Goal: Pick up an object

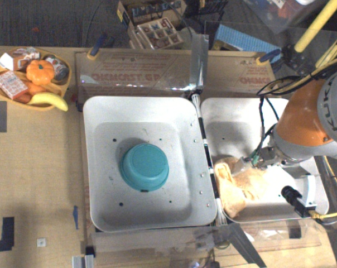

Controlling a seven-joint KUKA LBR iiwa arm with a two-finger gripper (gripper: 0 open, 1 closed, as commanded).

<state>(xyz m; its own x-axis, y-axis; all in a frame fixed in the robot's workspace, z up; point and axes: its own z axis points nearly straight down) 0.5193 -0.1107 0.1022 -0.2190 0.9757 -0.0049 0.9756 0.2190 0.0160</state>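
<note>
A teal bowl (145, 166) lies upside down in the middle of the left bin (101, 121). A crumpled tan, cloth-like object (235, 187) rests against the front left corner of the right bin (230, 119). My gripper (258, 162) reaches down from the orange-banded wrist over the right bin. It sits at the upper right edge of the tan object, and the wrist covers its tip. Whether it touches the object is unclear.
A wicker basket (1, 88) with a toy pumpkin, a banana and small boxes sits on the bench at the far left. Cardboard flaps run along the back of both bins. Cables hang by the arm at the right.
</note>
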